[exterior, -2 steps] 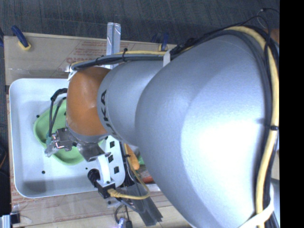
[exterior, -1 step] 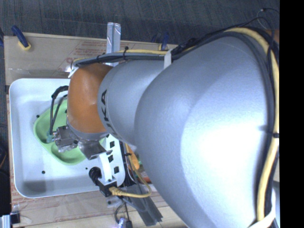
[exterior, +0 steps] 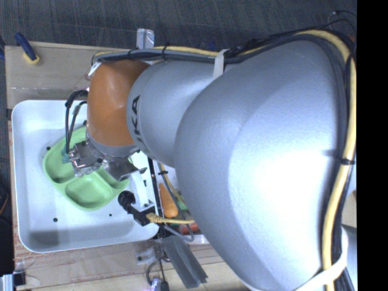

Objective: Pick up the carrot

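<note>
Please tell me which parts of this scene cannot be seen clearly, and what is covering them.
- Gripper: camera view, its fingers are hidden under the wrist, over the green tray.
- Carrot: a narrow strip shows; the arm covers the rest.
- Right bin: mostly behind the arm.
- Left bin: its right side is covered by the arm.

Black letters "KA", tail of a cut-off brand mark, on grey arm casing (exterior: 242, 156) just behind the orange band (exterior: 109, 105).
</note>
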You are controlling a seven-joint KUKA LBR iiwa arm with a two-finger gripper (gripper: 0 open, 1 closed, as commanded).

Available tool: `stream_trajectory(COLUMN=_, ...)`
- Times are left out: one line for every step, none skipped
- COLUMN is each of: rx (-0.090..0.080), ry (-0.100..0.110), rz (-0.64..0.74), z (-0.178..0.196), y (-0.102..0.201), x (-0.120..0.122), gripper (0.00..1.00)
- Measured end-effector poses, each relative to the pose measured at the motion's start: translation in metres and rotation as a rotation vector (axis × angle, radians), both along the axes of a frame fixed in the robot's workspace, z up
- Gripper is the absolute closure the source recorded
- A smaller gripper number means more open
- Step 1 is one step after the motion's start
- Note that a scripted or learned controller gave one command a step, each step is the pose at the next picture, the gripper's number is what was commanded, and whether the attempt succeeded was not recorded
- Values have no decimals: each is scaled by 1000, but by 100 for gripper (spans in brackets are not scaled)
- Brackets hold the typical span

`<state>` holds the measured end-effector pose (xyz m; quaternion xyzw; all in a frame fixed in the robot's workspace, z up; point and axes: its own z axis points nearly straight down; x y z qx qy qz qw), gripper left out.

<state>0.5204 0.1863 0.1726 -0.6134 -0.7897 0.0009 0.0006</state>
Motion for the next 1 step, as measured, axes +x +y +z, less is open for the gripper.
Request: stream_trajectory(rx=0, ry=0, rz=0, z=0, y=0, x=0, gripper=0)
